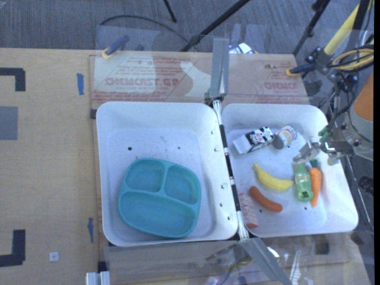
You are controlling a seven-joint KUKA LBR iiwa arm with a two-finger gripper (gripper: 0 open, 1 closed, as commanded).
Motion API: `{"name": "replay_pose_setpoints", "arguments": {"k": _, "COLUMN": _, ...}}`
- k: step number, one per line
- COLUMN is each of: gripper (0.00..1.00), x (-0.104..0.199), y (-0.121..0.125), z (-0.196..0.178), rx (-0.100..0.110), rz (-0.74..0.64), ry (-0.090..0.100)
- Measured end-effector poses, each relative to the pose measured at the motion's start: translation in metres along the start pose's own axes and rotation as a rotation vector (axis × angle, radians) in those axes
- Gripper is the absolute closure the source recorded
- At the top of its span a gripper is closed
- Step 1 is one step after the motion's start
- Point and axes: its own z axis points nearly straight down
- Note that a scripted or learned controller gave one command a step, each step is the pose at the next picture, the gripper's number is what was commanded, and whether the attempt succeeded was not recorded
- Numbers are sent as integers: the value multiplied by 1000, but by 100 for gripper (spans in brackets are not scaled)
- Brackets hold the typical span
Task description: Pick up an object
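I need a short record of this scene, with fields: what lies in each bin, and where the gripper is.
left bin: one teal plastic divided plate
right bin: yellow toy banana, red toy sausage, orange toy carrot, green plastic bottle, small black-and-white box, small round can
gripper: over the right bin's right side, above the bottle's top
gripper holding: nothing seen between its fingers

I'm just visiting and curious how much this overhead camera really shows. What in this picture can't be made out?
- Gripper, camera view: too small and blurred to tell open from shut.
- Arm: cut off by the right edge.
- Green bottle: label too small to read.
- Black-and-white toy and small can: too blurred to identify.
- Packet: partly tucked against the right bin's wall.
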Motion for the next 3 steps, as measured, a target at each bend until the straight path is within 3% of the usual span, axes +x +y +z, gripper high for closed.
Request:
{"name": "replay_pose_setpoints", "arguments": {"k": 1, "gripper": 0, "x": -12, "y": 21, "z": 98, "rx": -11, "rz": -35, "ry": 1}}
{"name": "replay_pose_setpoints", "arguments": {"k": 2, "gripper": 100, "x": -14, "y": 20, "z": 88, "rx": -12, "rz": -31, "ry": -1}}
{"name": "replay_pose_setpoints", "arguments": {"k": 3, "gripper": 100, "x": 65, "y": 9, "z": -38, "rx": -7, "rz": 58, "ry": -2}}
